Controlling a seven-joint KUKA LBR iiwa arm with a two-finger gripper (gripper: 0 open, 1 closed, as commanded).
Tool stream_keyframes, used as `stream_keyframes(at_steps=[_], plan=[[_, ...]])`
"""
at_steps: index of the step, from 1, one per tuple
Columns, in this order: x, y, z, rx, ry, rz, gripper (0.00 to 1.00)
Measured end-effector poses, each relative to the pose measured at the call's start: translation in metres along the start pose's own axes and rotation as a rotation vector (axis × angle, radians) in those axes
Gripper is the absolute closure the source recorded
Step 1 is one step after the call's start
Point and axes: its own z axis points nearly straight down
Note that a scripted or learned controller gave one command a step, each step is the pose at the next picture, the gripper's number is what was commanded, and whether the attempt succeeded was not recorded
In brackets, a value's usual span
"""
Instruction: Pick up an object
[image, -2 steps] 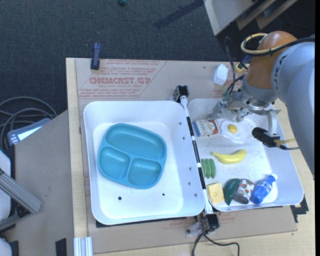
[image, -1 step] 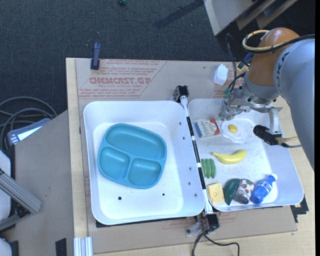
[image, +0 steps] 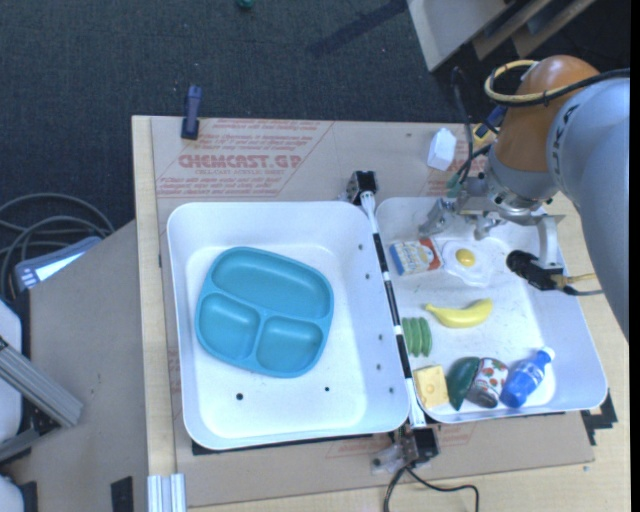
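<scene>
Yellow banana (image: 459, 313), curved, lying flat

I can read red print "CHEMCAST G.P" on the brown board (image: 240, 160) along its far edge, above the left bin (image: 190, 330); smaller lines there are illegible.

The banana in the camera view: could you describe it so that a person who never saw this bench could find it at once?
Start at the right white bin, the one crowded with small items. Near its middle lies the banana, below a fried egg toy and to the right of a green ridged piece. It is the only plain yellow, curved, elongated thing there.
</scene>
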Motion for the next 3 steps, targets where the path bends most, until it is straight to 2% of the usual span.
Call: stream_keyframes(at_steps=[1, 2, 3], plan=[[0.000, 0.001, -0.011, -0.003, -0.002, -0.001, 1.00], [0.000, 0.001, -0.010, -0.003, -0.002, -0.001, 0.00], [0.013, -0.087, 0.016, 0.016, 0.001, 0.003, 0.00]])
